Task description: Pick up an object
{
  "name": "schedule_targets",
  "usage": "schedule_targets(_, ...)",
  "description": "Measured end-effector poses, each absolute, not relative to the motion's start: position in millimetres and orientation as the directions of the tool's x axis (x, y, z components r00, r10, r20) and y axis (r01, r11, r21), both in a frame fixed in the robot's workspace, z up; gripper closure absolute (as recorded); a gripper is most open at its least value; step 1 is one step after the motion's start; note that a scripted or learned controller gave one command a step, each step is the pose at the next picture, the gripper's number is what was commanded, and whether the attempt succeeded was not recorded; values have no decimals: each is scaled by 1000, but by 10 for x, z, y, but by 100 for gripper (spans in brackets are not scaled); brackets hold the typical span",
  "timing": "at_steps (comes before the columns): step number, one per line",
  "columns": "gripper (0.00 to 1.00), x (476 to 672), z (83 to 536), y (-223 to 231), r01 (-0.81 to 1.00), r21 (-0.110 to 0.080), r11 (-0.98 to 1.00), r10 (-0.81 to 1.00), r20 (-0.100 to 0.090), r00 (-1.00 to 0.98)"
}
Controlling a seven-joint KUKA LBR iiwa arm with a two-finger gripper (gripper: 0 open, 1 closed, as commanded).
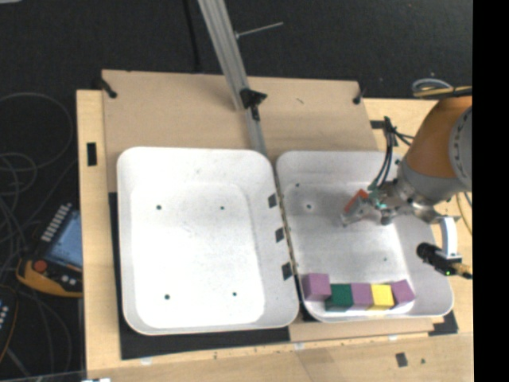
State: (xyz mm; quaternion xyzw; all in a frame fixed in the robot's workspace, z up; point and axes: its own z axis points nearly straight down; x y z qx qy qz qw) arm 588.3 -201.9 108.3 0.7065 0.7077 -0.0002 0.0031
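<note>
Several small blocks lie in a row along the near rim of the right bin [318, 173]: a purple block [316, 285], a green block [340, 296], a second purple block [362, 294], a yellow block [382, 295] and another purple block [402, 291]. My gripper [355, 208] hangs over the middle of the right bin, well back from the row, its fingers pointing left. Nothing shows between the fingers.
The left bin [199, 237] sits beside the right one, with small clips along the shared edge. A slanted metal pole [227, 54] rises from behind the bins. Cables and a handheld pendant [56, 249] lie left of the bench.
</note>
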Motion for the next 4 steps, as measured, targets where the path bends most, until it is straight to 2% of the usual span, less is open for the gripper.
schedule_targets(1,0,6792,980,-1780,1000,8,6,1000,-1,-6)
schedule_targets(2,0,6354,978,-1494,1000,-1,1,1000,-1,-1)
schedule_targets(3,0,5891,973,-1995,1000,-1,-5,1000,-4,5)
schedule_targets(4,100,5922,1089,-1977,1000,5,-4,1000,-3,4)
